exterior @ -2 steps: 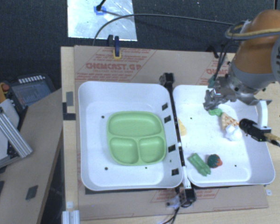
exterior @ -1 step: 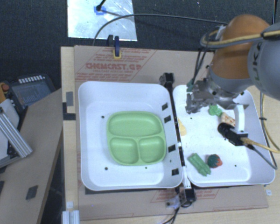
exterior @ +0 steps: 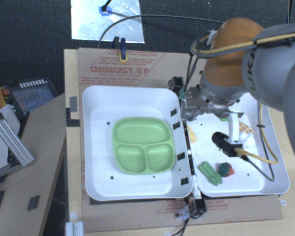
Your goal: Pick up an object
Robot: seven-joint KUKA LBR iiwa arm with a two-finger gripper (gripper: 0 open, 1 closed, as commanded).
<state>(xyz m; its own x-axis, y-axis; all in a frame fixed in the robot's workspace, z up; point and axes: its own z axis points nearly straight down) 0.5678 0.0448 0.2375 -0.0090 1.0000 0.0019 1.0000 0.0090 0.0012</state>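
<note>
Several small items lie in the right bin [exterior: 273,178]. A green oblong piece [exterior: 209,173] rests near the front left corner. Right beside it is a small red round piece with a green top [exterior: 226,169]. Against the divider sits a pale yellow bit [exterior: 191,137], and a striped orange and white piece [exterior: 245,128] pokes out at the arm's right side. My gripper [exterior: 189,110] hangs low over the back left part of the right bin, close to the divider. It stands apart from the green and red pieces. The wrist hides the back of the bin.
The left bin [exterior: 96,132] holds a light green divided plate [exterior: 141,144] with three compartments. The grey arm with its orange band [exterior: 231,48] reaches in from the right over the right bin's far half. Both bins stand on a cardboard sheet [exterior: 120,68].
</note>
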